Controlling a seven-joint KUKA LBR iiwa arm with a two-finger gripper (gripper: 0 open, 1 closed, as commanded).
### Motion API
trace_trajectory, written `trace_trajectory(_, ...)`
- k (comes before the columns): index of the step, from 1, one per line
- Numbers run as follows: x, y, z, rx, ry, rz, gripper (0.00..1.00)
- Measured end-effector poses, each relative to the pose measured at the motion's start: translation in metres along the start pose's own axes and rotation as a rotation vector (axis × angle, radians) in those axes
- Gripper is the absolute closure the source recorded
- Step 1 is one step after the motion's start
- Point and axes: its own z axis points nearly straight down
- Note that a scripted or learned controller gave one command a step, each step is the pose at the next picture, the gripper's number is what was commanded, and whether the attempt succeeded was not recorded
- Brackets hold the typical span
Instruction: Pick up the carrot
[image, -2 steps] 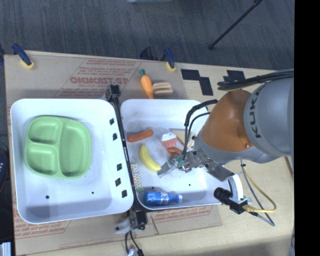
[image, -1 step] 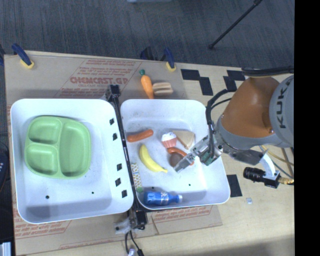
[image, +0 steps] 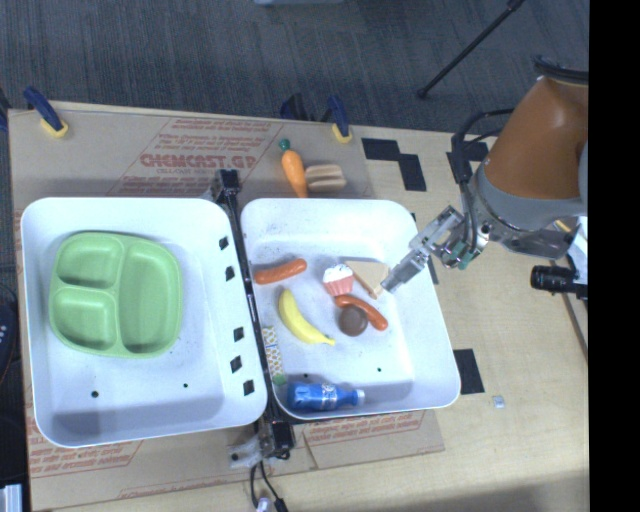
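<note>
One carrot (image: 292, 171) lies outside the bins on the bench behind the right bin (image: 430, 350), long axis near 12-to-6, at 10 o'clock from the gripper (image: 392, 280), whose grip state cannot be determined.

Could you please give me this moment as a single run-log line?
claw: over right bin, holds nothing | carrot: on bench behind bins, beside bun, untouched | pick: not done

Toy food bin, green plate next door

Banana (image: 303, 318), hot dog (image: 279, 271), cupcake (image: 339, 279), blue bottle (image: 322, 396) sit left of the claw (image: 392, 280); green plate (image: 116, 293) farther left.
</note>
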Motion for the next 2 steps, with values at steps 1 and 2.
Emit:
trace_trajectory(1, 0.058, 0.019, 0.122, 0.002, 0.005, 0.196, 0.00)
trace_trajectory(2, 0.056, 0.113, 0.081, 0.000, 0.002, 0.172, 0.00)
